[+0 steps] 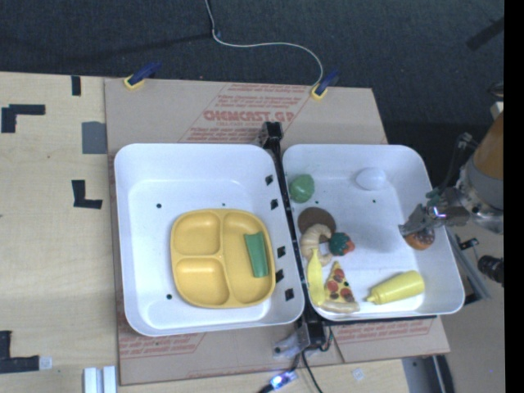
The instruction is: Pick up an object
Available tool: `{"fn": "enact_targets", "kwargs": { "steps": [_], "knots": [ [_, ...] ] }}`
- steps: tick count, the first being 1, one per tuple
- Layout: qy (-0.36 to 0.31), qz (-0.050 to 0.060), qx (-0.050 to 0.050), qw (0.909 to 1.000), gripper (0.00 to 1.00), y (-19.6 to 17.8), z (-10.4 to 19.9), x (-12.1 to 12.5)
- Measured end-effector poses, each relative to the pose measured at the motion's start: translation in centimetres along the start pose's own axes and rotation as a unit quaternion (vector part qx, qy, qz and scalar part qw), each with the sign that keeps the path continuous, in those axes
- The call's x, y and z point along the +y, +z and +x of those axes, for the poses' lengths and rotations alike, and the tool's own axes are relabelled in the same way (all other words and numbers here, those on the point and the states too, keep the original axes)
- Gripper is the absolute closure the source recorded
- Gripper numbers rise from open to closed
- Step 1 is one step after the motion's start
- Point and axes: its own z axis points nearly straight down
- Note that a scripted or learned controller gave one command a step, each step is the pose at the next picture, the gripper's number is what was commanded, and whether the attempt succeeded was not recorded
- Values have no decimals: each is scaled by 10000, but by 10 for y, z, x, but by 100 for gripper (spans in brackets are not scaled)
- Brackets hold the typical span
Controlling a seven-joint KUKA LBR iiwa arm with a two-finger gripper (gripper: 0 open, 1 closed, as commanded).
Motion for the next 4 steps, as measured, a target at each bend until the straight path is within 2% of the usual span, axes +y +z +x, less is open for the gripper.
{"fn": "enact_targets", "kwargs": {
  "steps": [1,3,4],
  "knots": [
    [-3,9,7,10000,100,-28,0,1],
    [-30,21,17,10000,100,-12,83,68],
    [-33,14,19,10000,100,-24,139,91]
  ]
}}
